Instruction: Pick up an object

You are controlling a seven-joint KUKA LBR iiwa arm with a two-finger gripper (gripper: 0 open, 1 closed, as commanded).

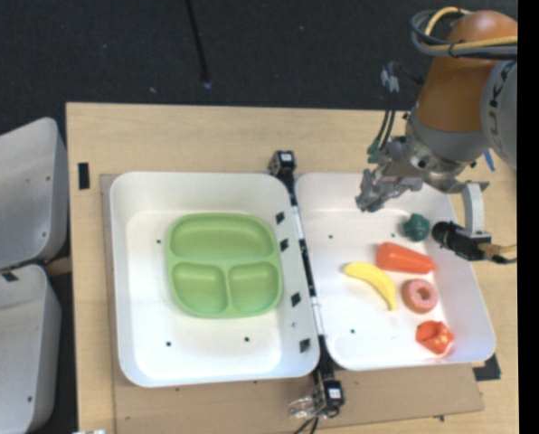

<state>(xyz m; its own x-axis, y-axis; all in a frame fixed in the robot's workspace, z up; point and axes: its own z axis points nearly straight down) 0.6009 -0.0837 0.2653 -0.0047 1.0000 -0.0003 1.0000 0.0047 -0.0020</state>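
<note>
The bench (89, 143) carries two shallow white bins set side by side, joined along a dark clipped seam. The left bin (143, 333) contains a light green divided plate (224, 263) with three compartments, lying flat near the bin's centre. The right bin (342, 333) contains five toy food items, all resting on the bin floor: a small dark green piece (418, 226) toward the far right, an orange carrot (403, 258) just below it, a yellow banana (373, 281) lying beside and slightly nearer than the carrot, a pink doughnut (420, 295) close to the banana's lower end, and a red pepper-like piece (434, 335) nearest the front rim. The arm (455, 89) enters from the right, its orange band prominent above the wrist. The gripper (374, 197) hangs over the far portion of the right bin, above bare white floor, apart from the green piece and the carrot (no item is seen between its fingers). Whether the fingers are spread or closed cannot be determined from this angle; the assembly reads as one dark grey mass.
</note>
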